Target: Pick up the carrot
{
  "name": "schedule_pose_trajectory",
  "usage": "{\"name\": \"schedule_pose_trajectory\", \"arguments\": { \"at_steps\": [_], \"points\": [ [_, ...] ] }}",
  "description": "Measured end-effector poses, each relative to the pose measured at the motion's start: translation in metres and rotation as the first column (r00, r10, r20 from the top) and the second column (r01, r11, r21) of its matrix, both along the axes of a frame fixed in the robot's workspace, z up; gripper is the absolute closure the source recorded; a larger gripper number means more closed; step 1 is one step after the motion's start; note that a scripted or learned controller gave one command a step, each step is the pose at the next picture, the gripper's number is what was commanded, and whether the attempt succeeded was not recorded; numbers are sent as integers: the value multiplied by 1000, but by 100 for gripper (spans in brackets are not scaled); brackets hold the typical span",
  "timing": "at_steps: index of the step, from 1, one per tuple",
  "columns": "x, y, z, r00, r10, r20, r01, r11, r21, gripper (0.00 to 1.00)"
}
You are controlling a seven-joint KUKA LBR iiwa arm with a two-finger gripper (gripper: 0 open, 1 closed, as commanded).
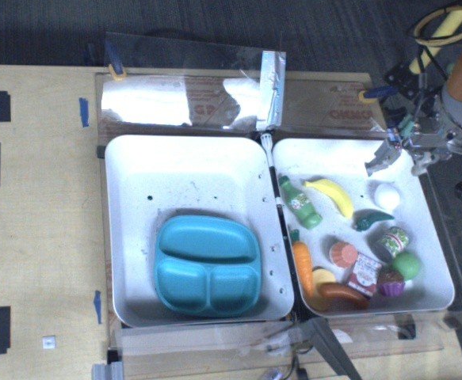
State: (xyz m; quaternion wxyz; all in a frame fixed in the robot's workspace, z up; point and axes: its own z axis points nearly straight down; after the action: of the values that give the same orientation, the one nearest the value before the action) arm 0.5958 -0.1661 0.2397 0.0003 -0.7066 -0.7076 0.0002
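Observation:
The orange carrot (302, 266) lies lengthwise against the left wall of the right bin (433, 236), near its front. My gripper (399, 161) hangs over the far right corner of that bin, well away from the carrot. Its two fingers are spread apart with nothing between them, so it is open. A white egg (387, 195) sits just below it.
Around the carrot lie a green bottle (300, 203), a banana (331, 196), a salmon disc (342, 254), a sausage (341, 295), a red-and-white packet (364, 274), a can (392, 240) and a green ball (407, 265). The left bin (127, 212) holds a blue divided tray (207, 264).

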Motion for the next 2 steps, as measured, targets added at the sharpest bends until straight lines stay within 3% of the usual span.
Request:
{"name": "schedule_pose_trajectory", "arguments": {
  "at_steps": [1, 2],
  "points": [
    [-51, 68, -48, 995, 103, -3, -103, 995, 2, 0],
    [-117, 121, -56, 988, 154, -2, -154, 988, 2, 0]
  ]
}}
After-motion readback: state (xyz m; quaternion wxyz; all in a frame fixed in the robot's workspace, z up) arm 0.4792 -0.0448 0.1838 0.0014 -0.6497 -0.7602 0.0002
